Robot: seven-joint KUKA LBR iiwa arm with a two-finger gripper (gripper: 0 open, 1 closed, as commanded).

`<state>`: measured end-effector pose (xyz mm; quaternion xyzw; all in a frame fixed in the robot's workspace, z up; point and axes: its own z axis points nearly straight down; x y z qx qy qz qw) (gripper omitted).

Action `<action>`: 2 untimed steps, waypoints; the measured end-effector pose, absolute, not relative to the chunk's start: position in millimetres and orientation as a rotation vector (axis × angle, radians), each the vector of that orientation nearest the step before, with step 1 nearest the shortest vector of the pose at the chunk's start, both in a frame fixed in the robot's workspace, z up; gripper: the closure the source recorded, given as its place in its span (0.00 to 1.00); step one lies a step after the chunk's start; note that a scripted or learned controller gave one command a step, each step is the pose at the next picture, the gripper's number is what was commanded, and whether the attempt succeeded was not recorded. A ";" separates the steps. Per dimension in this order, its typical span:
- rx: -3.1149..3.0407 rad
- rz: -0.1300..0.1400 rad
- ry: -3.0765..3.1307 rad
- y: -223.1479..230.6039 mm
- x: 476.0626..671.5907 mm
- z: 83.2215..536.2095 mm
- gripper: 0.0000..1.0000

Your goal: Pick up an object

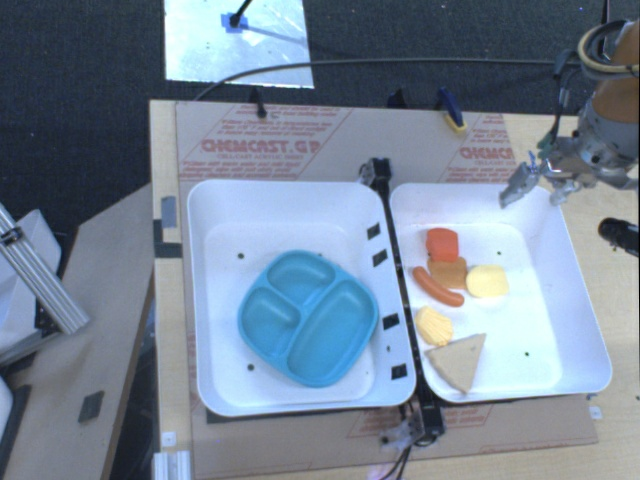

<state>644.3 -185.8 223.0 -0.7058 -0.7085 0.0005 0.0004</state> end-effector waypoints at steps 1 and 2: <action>-2.218 -0.001 -2.228 -185.8 645.1 224.5 0.00; -2.218 0.001 -2.224 -178.5 638.0 172.0 0.00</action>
